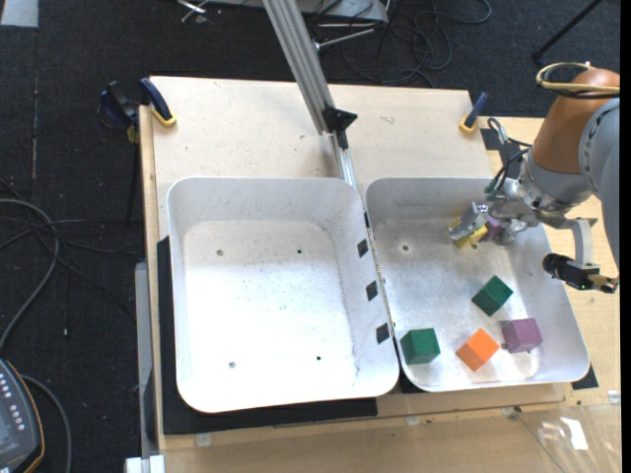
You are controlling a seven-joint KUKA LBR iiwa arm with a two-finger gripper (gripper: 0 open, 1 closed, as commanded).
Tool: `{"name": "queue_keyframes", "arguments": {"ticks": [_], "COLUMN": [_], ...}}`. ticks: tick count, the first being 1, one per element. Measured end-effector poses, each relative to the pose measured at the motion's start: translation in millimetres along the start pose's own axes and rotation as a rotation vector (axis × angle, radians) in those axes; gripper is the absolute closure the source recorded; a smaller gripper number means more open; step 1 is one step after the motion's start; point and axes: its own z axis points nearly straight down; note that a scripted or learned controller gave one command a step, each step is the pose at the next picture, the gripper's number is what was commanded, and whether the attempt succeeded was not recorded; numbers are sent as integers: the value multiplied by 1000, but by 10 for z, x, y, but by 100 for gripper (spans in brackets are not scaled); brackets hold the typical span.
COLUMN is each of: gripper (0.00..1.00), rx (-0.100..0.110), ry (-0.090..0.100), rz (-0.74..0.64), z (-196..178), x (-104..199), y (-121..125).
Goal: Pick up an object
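Over the right bin (552, 358), near its far wall, the gripper (471, 229) hangs low at the end of the grey arm (577, 156), which leans in across the bin's right rim. Something small and yellow-and-purple shows at the fingertips, but it is too small and blurred to say whether it is an object or part of the tool, so I cannot tell how the fingers stand or whether anything is pinched. Four blocks lie toward the bin's near end, well apart from the gripper: a green cube (492, 295) nearest it, a purple cube (521, 334) and an orange cube (479, 349) just beside each other, and a darker green cube (420, 345) by the dividing wall. Their loose spacing probably leaves room for fingers on either side. The left bin (197, 205) sits alongside.
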Motion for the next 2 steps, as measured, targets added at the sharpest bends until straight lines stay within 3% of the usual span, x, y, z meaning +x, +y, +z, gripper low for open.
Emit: {"name": "queue_keyframes", "arguments": {"ticks": [1,2], "gripper": [100,100], "rx": [16,41], "ry": [10,-15], "rz": [-3,6], "z": [-82,-32], "x": [59,701], "y": [-31,194]}}
